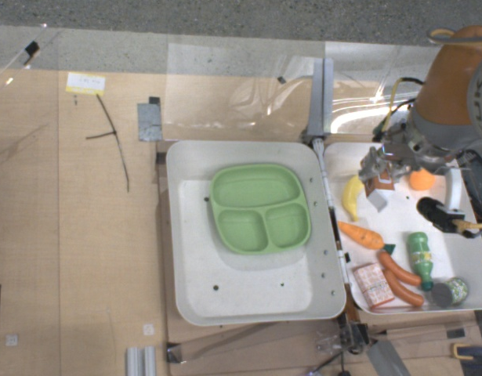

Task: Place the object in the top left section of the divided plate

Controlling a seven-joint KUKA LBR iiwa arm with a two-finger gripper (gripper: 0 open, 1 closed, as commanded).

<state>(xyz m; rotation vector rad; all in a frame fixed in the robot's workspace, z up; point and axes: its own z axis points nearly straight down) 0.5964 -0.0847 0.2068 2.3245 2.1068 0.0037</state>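
Camera view: divided plate (260,207) in left bin (248,304); hand (379,180) (grip unclear) over right bin's (480,276) toys.

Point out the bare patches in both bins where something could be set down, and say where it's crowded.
Left bin: bare floor runs in front of the green divided plate and along its left side; the plate's three sections are bare too. Right bin: crowded, with banana, carrot, green bottle, sausages and the gripper over its far end.

Green divided plate (261,208) (three sections, one wide, two small) flat in the left bin, all compartments bare.
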